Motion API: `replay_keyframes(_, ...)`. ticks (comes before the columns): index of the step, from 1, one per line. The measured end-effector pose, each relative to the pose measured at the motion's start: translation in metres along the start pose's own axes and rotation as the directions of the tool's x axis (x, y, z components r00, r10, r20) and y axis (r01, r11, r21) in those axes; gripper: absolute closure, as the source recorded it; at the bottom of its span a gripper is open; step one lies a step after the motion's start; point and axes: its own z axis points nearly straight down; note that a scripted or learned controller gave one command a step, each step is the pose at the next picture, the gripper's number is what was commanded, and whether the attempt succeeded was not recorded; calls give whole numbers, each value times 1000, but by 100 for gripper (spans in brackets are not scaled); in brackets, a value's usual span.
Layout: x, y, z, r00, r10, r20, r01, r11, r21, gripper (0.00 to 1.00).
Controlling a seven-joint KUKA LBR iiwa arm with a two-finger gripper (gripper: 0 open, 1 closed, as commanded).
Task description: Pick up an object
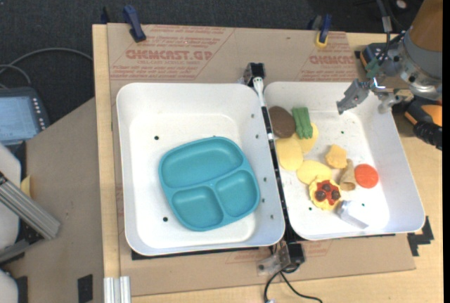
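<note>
With the gripper [364, 94] hung at the right bin's [394, 147] far edge, finger spread not discernible, a miss or double grab could be caused by the toy food [320, 161] being crowded against the bin's left wall.

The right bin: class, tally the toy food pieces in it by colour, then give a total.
Right bin, where pieces overlap, so counts are approximate:
Yellow pieces: 5
Brown piece: 1
Green piece: 1
Orange piece: 1
Tan piece: 1
Grey piece: 1
Total: 10
</note>
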Motion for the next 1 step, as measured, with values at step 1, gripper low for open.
replay_keyframes(1,8,-43,147,1000,2,-5,-2,1000,18,0)
